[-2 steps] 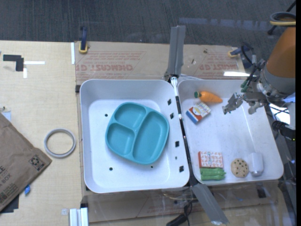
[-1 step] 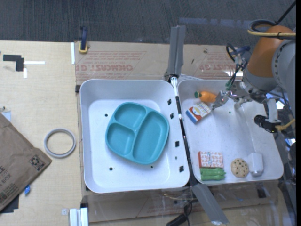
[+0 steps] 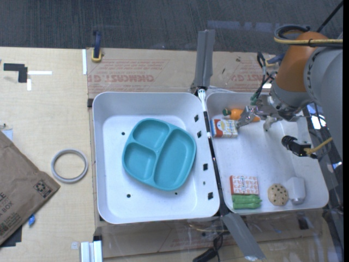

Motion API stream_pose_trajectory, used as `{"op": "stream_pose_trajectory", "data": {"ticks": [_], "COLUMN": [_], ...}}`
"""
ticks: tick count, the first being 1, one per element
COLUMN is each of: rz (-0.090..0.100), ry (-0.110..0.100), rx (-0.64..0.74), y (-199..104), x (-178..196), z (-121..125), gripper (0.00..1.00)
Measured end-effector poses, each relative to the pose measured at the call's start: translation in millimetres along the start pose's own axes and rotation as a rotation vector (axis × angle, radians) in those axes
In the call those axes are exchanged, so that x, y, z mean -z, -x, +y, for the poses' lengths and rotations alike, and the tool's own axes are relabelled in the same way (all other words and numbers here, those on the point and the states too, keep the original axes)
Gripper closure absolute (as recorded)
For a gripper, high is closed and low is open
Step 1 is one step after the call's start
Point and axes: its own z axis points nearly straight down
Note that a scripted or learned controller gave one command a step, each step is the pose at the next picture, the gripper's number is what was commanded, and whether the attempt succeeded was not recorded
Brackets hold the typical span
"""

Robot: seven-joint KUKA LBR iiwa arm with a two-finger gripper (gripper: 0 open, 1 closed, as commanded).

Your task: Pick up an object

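My gripper (image 3: 258, 121) hangs over the back of the right bin (image 3: 256, 157), its fingers spread with only bin floor between them. One fingertip (image 3: 247, 118) is just right of a small orange-and-white carton (image 3: 224, 127) and an orange ball (image 3: 235, 113). At the bin's front lie a red-patterned box (image 3: 244, 184), a green pod-like toy (image 3: 246, 202), a cookie (image 3: 278, 194) and a pale cup (image 3: 296, 190). A teal divided plate (image 3: 159, 154) sits in the left bin (image 3: 109, 146).
The grey arm with its orange band (image 3: 297, 64) reaches in from the upper right, with cables and a black fitting (image 3: 292, 143) over the right bin's edge. A tape ring (image 3: 69, 165) and a cardboard box (image 3: 19, 192) lie on the bench at left.
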Motion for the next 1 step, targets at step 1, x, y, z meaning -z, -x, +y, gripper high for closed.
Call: {"op": "stream_pose_trajectory", "data": {"ticks": [1], "rz": [-0.002], "ry": [0.004], "rx": [0.183], "y": [42.2], "x": [102.7], "z": [18.0], "gripper": [0.0]}}
